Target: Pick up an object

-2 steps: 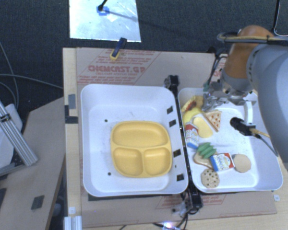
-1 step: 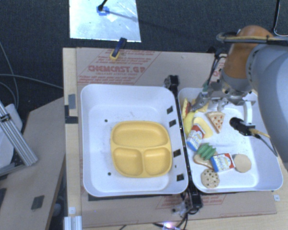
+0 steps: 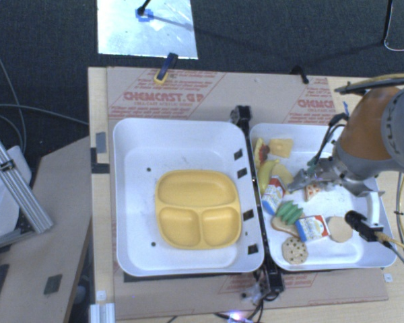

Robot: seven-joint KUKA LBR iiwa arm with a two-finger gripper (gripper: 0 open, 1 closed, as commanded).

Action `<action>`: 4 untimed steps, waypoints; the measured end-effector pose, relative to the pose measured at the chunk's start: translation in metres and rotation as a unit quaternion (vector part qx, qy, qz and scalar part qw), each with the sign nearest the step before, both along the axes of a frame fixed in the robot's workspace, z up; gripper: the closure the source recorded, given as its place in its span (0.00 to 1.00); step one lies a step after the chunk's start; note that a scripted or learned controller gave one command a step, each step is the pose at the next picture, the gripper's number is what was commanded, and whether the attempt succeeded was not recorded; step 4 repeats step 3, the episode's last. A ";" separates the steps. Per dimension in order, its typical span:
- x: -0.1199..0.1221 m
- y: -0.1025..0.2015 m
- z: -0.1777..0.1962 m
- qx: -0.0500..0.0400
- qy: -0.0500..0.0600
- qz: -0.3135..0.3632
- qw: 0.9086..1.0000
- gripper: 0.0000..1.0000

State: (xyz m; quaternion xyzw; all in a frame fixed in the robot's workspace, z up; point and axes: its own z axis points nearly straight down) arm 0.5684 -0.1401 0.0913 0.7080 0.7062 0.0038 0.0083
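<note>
Bench, dark carpet behind. Left bin (image 3: 131, 200): yellow tray (image 3: 198, 207), parked clear. Right bin (image 3: 363, 251): toy foods clustered for picking. Gripper (image 3: 308, 178) low over pizza slice (image 3: 312, 192), frame right; finger opening indiscernible, nothing visibly held.

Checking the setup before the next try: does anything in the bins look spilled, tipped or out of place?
Nothing stands out. The yellow tray lies flat in the left bin; the toy food sits jumbled inside the right bin.
</note>
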 end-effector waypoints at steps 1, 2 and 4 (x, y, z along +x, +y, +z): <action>0.044 -0.022 -0.001 0.001 0.002 0.004 1.000 0.00; 0.095 -0.006 -0.005 0.003 0.006 0.005 1.000 0.00; 0.094 -0.008 0.006 0.002 0.005 0.005 1.000 1.00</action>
